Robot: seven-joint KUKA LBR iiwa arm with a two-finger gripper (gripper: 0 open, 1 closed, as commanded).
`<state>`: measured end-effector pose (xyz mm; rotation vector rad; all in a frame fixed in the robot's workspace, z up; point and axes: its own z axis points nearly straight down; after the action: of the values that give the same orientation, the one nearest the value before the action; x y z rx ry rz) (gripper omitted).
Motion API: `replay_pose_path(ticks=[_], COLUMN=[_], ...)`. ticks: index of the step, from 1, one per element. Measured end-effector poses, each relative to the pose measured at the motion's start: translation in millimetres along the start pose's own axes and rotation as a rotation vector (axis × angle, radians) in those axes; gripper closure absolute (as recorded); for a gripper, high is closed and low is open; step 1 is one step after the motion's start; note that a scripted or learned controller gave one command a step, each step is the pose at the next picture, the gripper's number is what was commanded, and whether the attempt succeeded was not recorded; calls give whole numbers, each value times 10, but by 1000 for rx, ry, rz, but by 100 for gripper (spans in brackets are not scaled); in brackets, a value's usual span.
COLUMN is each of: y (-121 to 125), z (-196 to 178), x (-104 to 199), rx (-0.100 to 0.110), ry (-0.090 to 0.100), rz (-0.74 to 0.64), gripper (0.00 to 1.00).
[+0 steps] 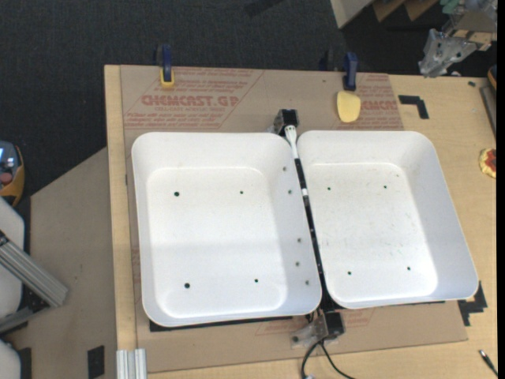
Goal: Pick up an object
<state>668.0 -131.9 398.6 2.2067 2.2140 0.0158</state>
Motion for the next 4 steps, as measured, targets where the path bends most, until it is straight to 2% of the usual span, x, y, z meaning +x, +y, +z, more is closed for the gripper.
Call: replay_pose_path(ticks=[1,2,3,4], y=[-39,-326,-271,-73], z=[959,1617,104,1169], x=[212,774,1473,2749], rx=[26,25,-2,25], ry=[6,6,6,7], rz=[2,0,-6,-8], gripper=[100,100,100,100])
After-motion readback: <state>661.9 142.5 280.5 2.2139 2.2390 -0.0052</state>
